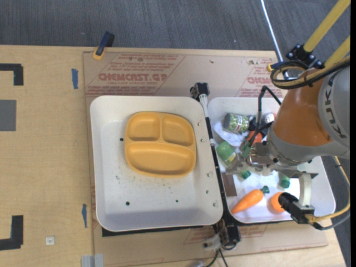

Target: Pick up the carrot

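We see the carrot [248, 200] lying at the front of the right bin [329, 199], near its left wall, just beside an orange fruit [275, 202]. Our gripper [251, 163] hovers above the clutter behind it, carrot not held; whether it's open, we can't tell. A yellow tray [161, 143] sits in the left bin [108, 166].

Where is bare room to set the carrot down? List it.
Left bin: bare floor wraps the yellow tray, widest between it and the near rim. Right bin: crowded, with the carrot, a green can and small toys packed under the arm.
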{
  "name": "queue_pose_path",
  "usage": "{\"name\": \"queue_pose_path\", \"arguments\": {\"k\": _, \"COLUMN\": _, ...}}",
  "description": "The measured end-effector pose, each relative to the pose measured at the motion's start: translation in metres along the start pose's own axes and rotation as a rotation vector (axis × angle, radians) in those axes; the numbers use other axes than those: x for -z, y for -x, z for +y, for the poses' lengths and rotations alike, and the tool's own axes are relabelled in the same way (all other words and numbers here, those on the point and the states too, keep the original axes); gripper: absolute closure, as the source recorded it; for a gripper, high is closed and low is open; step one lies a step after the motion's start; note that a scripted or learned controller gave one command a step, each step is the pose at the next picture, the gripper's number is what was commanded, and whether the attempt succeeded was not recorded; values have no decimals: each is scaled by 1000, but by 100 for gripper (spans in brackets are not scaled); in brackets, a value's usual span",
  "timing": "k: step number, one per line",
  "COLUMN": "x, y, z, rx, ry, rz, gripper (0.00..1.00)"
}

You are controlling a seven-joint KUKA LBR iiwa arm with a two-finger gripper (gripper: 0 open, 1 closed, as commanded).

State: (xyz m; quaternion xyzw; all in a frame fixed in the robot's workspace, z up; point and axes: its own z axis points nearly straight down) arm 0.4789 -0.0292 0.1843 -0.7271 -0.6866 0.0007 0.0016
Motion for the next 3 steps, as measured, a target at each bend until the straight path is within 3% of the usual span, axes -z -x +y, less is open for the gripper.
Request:
{"name": "queue_pose_path", "arguments": {"k": 1, "x": 0, "y": 18, "z": 1, "rx": 375, "ry": 1, "rz": 0, "gripper": 0}}
{"name": "queue_pose_path", "arguments": {"k": 3, "x": 0, "y": 18, "z": 1, "rx": 375, "ry": 1, "rz": -1, "gripper": 0}}
